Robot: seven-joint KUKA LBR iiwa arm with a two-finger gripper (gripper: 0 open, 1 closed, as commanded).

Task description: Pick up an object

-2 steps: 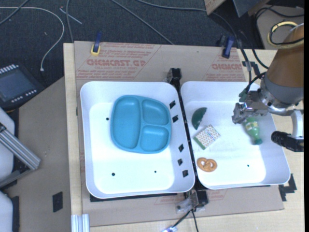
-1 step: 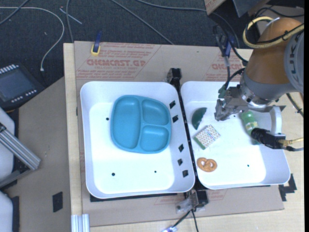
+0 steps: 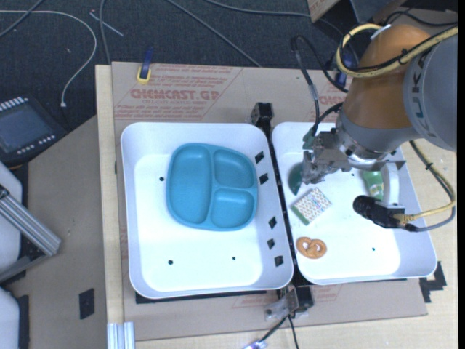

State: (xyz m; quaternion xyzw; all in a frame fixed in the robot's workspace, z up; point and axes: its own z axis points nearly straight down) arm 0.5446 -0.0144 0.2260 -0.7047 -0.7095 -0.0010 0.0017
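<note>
Arm is down over the right bin (image 3: 414, 264), gripper (image 3: 314, 167) sitting low near that bin's left wall. Can't tell from this angle how the gripper is set, and nothing is visibly held in it, so I'd call the pick not done yet.

Candidates, relative to the gripper:
- dark green object (image 3: 295, 179) just beside it on the left, partly hidden by the wrist; likeliest target (my guess, based on proximity alone).
- small patterned packet (image 3: 312, 205) just below it, lying flat on the bin floor, tilted.
- pretzel (image 3: 312, 248) further below, near the bin's front-left corner, apart from the packet.
- green-and-white item (image 3: 375, 182) off to the right, mostly under the arm; can't identify it.
- black cable connector (image 3: 374, 211) lower right, part of the rig rather than a pick target.

Left bin (image 3: 138, 195) holds a blue divided plate (image 3: 212, 186), well away to the left.

Remaining: confirm a grasp, lift clear of the bin.
</note>
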